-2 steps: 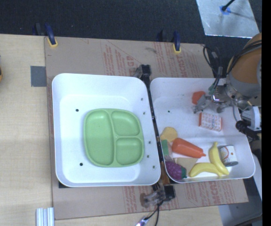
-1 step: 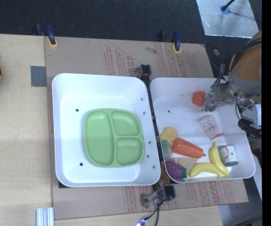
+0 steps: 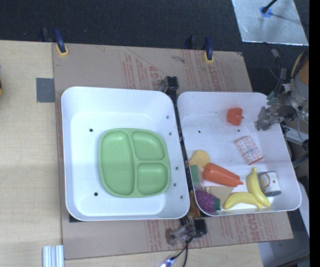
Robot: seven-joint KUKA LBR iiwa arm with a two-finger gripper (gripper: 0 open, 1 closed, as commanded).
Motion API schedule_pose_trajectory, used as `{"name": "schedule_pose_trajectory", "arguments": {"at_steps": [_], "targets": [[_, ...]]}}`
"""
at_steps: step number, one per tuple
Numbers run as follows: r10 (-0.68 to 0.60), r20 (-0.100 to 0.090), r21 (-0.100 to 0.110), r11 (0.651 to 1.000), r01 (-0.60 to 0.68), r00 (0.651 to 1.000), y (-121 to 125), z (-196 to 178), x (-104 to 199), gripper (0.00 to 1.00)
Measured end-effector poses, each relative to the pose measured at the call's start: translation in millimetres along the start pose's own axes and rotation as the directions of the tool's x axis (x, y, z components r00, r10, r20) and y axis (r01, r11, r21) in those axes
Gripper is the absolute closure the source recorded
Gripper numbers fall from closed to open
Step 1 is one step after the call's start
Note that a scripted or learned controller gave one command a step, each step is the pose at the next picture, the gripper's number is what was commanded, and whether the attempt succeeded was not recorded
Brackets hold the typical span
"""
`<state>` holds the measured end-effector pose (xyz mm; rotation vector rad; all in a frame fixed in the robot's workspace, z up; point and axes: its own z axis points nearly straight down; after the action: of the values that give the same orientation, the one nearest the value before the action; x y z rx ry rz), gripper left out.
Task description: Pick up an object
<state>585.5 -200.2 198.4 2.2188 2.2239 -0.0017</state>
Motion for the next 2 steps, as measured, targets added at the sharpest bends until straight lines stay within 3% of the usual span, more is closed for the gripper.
{"name": "schedule_pose_trajectory", "arguments": {"at_steps": [1,2], "targets": [[-0.002,-0.001,0.000,1.000,0.002,1.000,71,-48,48,1.00],[0.000,-0.001,0.004,1.000,0.000,1.000,67,-19,-13,1.00]]}}
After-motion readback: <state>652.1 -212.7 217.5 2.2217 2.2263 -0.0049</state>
